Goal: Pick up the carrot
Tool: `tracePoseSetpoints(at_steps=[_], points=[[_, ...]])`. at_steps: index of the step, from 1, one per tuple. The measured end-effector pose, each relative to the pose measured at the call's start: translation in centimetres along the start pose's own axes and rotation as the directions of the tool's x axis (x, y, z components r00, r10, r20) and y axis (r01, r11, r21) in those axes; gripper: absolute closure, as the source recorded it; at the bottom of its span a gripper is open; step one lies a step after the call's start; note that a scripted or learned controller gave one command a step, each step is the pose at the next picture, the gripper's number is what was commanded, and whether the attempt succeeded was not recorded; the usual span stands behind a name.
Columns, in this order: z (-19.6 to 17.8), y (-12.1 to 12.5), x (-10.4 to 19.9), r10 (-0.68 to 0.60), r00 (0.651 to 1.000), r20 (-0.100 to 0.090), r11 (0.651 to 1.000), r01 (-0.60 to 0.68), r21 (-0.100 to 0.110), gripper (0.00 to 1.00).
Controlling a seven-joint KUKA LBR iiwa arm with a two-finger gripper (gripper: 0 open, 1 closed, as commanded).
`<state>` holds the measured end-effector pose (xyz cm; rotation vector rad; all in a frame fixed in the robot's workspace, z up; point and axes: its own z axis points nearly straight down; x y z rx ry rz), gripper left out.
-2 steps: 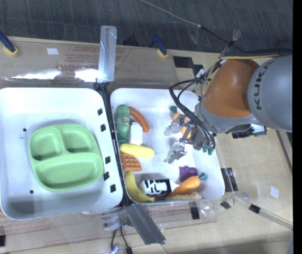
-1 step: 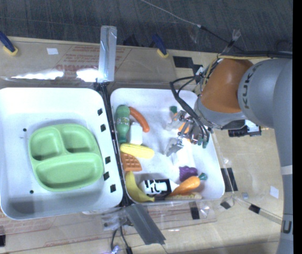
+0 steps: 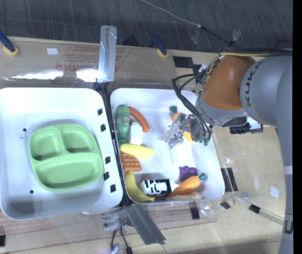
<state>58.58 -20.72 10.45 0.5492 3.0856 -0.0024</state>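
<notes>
Two white bins are sitting side by side. The left bin (image 3: 2,142) is holding a green divided plate (image 3: 64,157) near its middle. The right bin (image 3: 156,97) is holding the toy food.

The carrot (image 3: 186,186) is lying at about 5 o'clock in the right bin, near the front wall, orange body tilted with its green top pointing up toward 1 o'clock. A purple piece (image 3: 188,172) is sitting just beside it at its 12 o'clock. A black-and-white item (image 3: 157,186) is lying at the carrot's 9 o'clock, and a banana (image 3: 135,189) further that way in the front-left corner.

Along the bin's left side: a green vegetable (image 3: 122,121) at about 10 o'clock, an orange sausage-like piece (image 3: 139,118) next to it, a yellow corn (image 3: 137,151) below, and a waffle-like piece (image 3: 131,164) touching the corn.

The arm is reaching in from 3 o'clock. The gripper (image 3: 181,128) is hanging over the bin's upper right area, at about 2 o'clock, well apart from the carrot. Cannot tell how the pincer is set; nothing is visibly gripped. A small orange-green item (image 3: 174,111) is lying just beside it at 11 o'clock.
</notes>
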Motion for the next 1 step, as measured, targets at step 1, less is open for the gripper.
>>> tracePoseSetpoints(at_steps=[1], points=[[-5.29, 5.09, 0.16, 0.041, 0.999, -0.001, 0.999, -0.041, -0.002, 1.0]])
